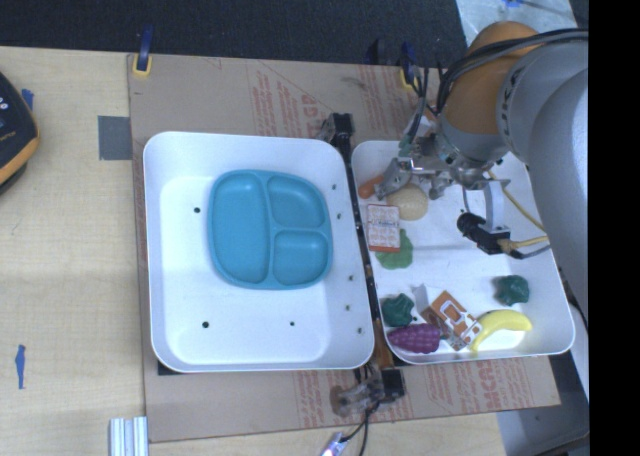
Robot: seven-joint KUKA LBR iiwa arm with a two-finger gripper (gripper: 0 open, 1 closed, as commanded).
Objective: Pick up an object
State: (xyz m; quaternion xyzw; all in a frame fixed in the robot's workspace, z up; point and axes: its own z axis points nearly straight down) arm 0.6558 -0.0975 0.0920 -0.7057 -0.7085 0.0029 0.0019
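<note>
The tool (408,179) hovers just above a beige round piece (411,205); its grip I cannot tell.

A blue divided plate (269,228) lies in the left white bin (160,244), on brown cardboard (250,84) over the wooden bench (60,274).

Wooden bench (70,274) under a sheet of brown cardboard (250,94)

Two shallow white bins sit on the cardboard: the left bin (165,244) and, touching its right side, the right bin (545,274). Left of the cardboard, a yellow-and-black device (12,134) lies at the bench's edge.
</note>
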